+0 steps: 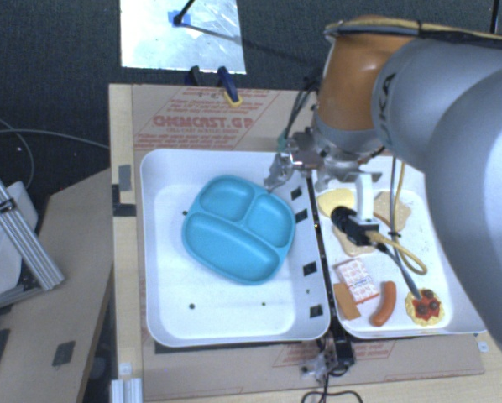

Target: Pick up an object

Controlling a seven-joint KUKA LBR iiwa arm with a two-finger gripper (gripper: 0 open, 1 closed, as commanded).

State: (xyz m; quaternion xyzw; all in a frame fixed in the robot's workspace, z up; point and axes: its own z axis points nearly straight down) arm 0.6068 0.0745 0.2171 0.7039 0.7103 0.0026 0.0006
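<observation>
Gripper [278,173]: finger state cannot be told; hangs over the blue plate [237,227] rim.
Advice: centre on the rim, descend straight, then close.

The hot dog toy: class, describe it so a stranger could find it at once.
Start at the right white bin, the one crowded with small play-food items. Look along its near edge, between the little printed packet and the round pizza piece. The hot dog toy is the only long, smooth, orange-red sausage shape there, lying at a slant.
</observation>
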